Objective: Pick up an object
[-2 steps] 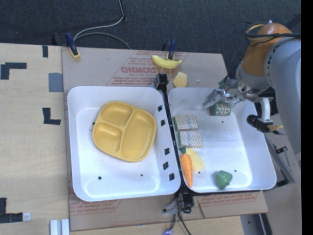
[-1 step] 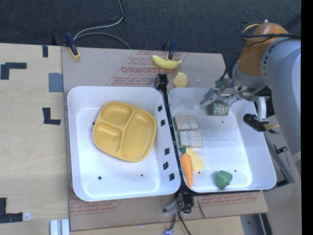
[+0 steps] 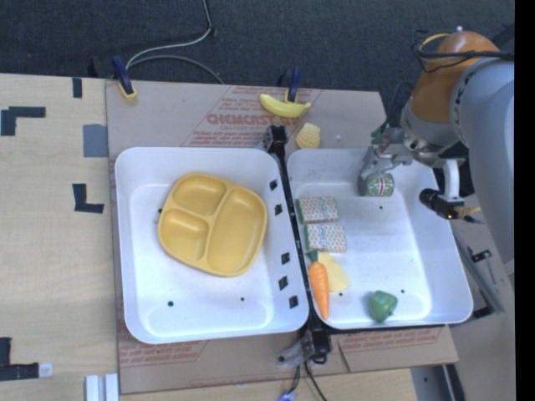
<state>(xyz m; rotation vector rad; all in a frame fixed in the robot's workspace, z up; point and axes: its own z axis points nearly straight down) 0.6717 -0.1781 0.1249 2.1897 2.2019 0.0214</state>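
Claw (image 3: 376, 176) hangs low in the right white bin (image 3: 435, 249), just above a small green-and-red can (image 3: 380, 185). Its grip state cannot be told. Orange carrot (image 3: 319, 289) lies by the divider.

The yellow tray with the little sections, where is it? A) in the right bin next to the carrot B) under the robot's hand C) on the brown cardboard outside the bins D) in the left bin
D: the yellow tray lies flat inside the left bin, while the carrot sits across the divider in the right bin.
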